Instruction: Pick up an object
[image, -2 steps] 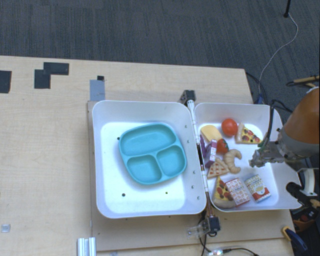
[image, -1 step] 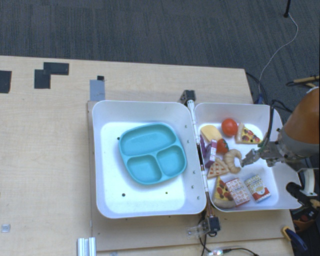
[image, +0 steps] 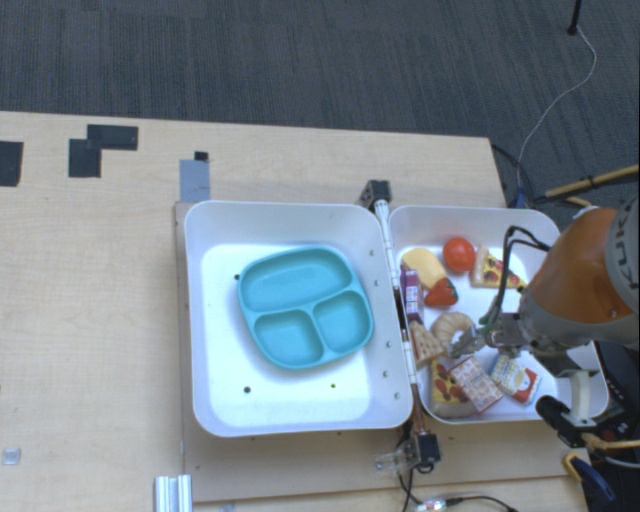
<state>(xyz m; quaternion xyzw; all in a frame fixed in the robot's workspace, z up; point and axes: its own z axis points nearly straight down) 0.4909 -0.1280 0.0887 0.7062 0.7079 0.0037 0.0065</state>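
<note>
The gripper (image: 470, 343) is reaching into the right bin (image: 545, 222) to grab the roll (image: 450, 324); jaw state: cannot tell.

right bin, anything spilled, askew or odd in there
Nothing looks spilled or broken. The right bin holds a loose jumble of toy food: a red tomato, a yellow piece and small packets lying at mixed angles. The blue tray sits slightly turned in the left bin.

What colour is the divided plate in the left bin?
Light blue, seen in the camera view: the divided plate.
</note>
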